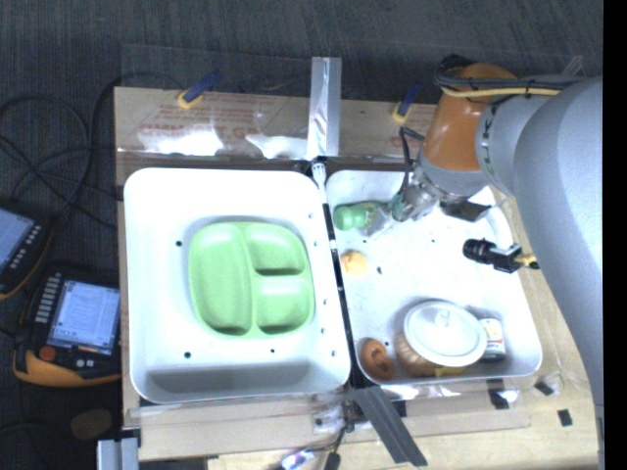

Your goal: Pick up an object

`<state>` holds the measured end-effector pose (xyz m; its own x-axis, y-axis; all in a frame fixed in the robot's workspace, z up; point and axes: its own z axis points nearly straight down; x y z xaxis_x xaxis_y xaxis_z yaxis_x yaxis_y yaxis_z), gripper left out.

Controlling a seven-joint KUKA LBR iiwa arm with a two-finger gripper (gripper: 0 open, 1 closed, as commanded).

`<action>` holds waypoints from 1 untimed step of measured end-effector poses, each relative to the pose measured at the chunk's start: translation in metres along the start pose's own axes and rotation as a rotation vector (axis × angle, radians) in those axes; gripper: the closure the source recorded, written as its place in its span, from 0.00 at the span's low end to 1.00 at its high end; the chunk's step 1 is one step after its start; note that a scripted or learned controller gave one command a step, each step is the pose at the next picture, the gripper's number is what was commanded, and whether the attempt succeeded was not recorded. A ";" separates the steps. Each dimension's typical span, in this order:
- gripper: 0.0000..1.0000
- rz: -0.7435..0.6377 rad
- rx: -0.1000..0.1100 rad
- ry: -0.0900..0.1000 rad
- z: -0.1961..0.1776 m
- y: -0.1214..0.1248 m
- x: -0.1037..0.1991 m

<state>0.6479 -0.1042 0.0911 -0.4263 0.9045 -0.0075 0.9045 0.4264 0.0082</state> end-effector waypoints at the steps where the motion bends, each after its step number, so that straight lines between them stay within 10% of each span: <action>1: 1.00 -0.129 0.012 0.005 -0.013 -0.007 -0.062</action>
